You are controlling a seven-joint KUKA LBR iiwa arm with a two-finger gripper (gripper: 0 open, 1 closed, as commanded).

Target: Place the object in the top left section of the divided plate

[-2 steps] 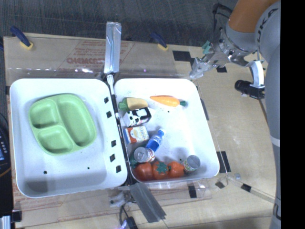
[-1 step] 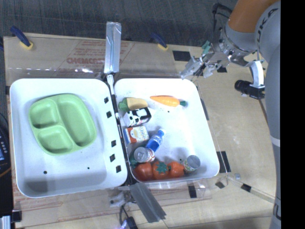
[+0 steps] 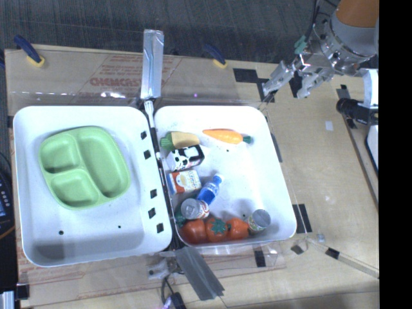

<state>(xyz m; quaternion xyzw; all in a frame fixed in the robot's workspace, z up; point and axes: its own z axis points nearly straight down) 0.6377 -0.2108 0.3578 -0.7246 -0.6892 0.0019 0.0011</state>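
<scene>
The gripper (image 3: pixel 288 86) was held above the bench beyond the upper right corner of the right bin (image 3: pixel 275 172), at the end of the grey arm (image 3: pixel 347 40) with its orange band. Its two fingers (image 3: pixel 275 82) were seen spread apart, with nothing between them — no object was gripped.

Below and to the left of it, inside the right bin, an orange carrot (image 3: pixel 223 136) was lying near the far wall. Just left of the carrot a yellow block with a green end (image 3: pixel 178 140) was found, and beneath that a black-and-white carton (image 3: pixel 185 157). An orange-labelled box (image 3: pixel 184 181) was lying under the carton, with a blue bottle (image 3: pixel 209 190) tilted beside it. Toward the near wall a silver can (image 3: pixel 190 208) was placed, a second can (image 3: pixel 259 220) stood at the right, and red tomatoes (image 3: pixel 215 230) were lined up between them along the wall.

The left bin (image 3: pixel 26 192) was seen well apart from the gripper — the green divided plate (image 3: pixel 84 166) rested in its upper half, and its top left section (image 3: pixel 59 152) held nothing.
</scene>
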